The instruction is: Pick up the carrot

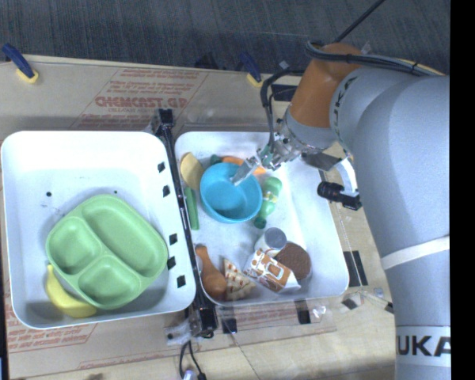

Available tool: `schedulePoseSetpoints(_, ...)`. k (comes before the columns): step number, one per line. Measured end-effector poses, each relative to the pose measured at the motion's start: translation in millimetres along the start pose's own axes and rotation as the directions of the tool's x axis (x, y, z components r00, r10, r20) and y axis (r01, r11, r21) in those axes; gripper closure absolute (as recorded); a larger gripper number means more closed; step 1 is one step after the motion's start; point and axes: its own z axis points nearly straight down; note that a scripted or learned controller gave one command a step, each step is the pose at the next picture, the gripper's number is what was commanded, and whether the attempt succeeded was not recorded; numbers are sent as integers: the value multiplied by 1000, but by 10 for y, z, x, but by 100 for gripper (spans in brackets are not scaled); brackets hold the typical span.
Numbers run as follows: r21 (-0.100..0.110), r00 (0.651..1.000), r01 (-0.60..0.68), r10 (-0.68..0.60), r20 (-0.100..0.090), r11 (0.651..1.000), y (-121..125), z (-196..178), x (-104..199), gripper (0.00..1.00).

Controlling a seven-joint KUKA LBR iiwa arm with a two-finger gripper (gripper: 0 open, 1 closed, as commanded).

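Claw (251,167) near carrot (231,161) (arm reads "UKA").

The scene is evenly and fairly brightly lit from above, with soft, diffuse light. The two white bins (32,212) come close to washing out, their walls pale and low in contrast. Shadows are faint — a soft one lies under the green divided plate (107,248). The grey arm (396,157) shows a broad, mild sheen. Detail is slightly soft overall — small things look grainy, and the dark floor (142,14) at the top stays dim.
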Motion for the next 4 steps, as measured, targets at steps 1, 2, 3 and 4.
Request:
schedulePoseSetpoints(1, 12, 1000, 9, -9, -11, 1000, -3, -124, 10, 100)
schedulePoseSetpoints(2, -6, 998, -65, 65, 5, 998, -631, -1288, -38, 100)
schedulePoseSetpoints(3, 2, 998, -64, 64, -3, 998, -639, -1231, -15, 0)
schedulePoseSetpoints(4, -20, 936, -351, 351, 8, 936, 106, -237, 213, 0)
